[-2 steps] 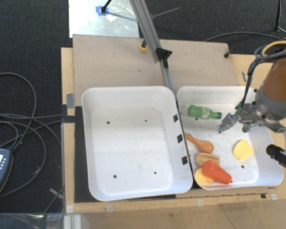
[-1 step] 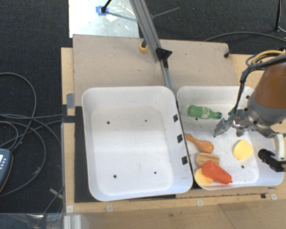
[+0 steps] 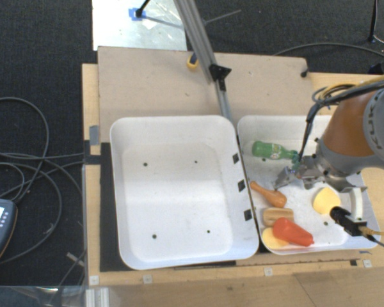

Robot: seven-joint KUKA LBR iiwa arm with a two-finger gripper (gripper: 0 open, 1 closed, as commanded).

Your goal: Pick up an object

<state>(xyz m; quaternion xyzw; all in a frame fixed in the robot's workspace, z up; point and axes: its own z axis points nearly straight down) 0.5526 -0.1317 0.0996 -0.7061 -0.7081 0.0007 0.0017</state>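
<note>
Arm: grey with an orange band point(image 3: 345, 130), reaching in from 3 o'clock and bending down over the right bin.
End effector point(image 3: 293, 173): low inside the right bin, near its middle; the metal fingers point toward 9 o'clock. How far they are spread I cannot tell, and nothing is visibly held between them.
Right bin point(image 3: 256, 128): shallow and white, on the desk at the 4 o'clock part of the view; it holds all the loose objects.
Green bottle point(image 3: 272, 150): lying on its side in the upper part of the right bin, at 11 o'clock from the end effector and just beside it.
Orange carrot-shaped piece point(image 3: 269, 195): lying at a slant, at 7 o'clock from the end effector, near the bin's left wall.
Tan bread-like piece point(image 3: 276, 215): just below the carrot-shaped piece.
Red pepper-like piece point(image 3: 292, 232): at the bin's lower edge, touching the tan piece.
Pale yellow piece point(image 3: 271, 238): partly under the red piece, at its 8 o'clock side.
Yellow lemon-like object point(image 3: 326, 201): at 4 o'clock from the end effector, close to the wrist.
Left bin point(image 3: 125, 139): white, side by side with the right bin, toward 9 o'clock.
Desk point(image 3: 147, 82): tan board under both bins.
Tripod leg point(image 3: 198, 31): grey, slanting down from 12 o'clock toward the bins.
</note>
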